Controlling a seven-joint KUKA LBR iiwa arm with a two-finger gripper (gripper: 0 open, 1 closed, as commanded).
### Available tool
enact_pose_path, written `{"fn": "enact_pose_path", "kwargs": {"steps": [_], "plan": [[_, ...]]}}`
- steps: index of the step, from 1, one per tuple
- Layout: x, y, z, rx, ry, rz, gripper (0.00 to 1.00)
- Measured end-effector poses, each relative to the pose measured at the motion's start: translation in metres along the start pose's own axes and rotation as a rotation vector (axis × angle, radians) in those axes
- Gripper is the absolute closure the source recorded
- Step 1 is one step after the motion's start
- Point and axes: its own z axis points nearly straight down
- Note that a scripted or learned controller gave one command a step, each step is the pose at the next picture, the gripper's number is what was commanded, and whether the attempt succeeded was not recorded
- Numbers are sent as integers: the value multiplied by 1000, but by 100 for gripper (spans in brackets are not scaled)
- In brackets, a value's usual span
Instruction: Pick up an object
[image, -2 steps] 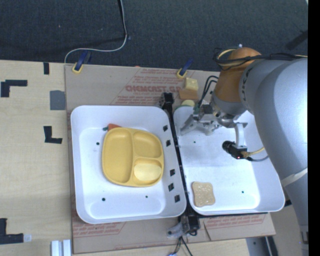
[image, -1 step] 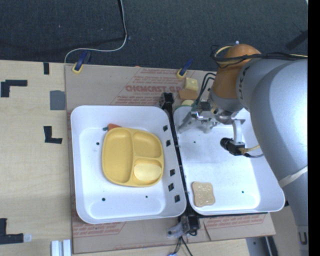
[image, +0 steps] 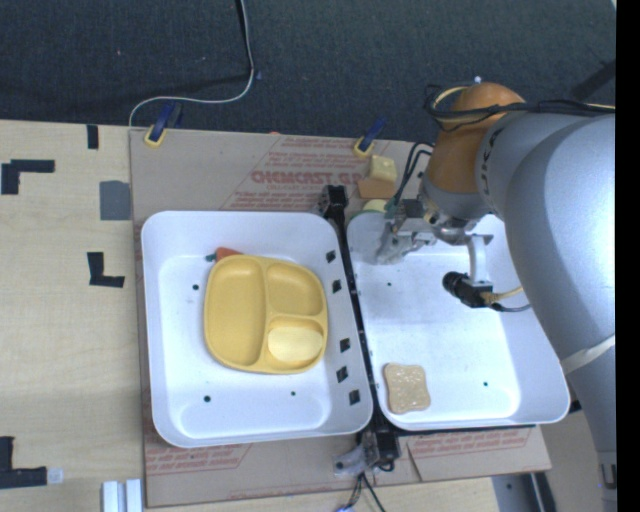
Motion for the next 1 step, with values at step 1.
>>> {"fn": "enact_pose_path", "kwargs": {"steps": [1], "plan": [[0,0,0,0,0,0,0]]}}
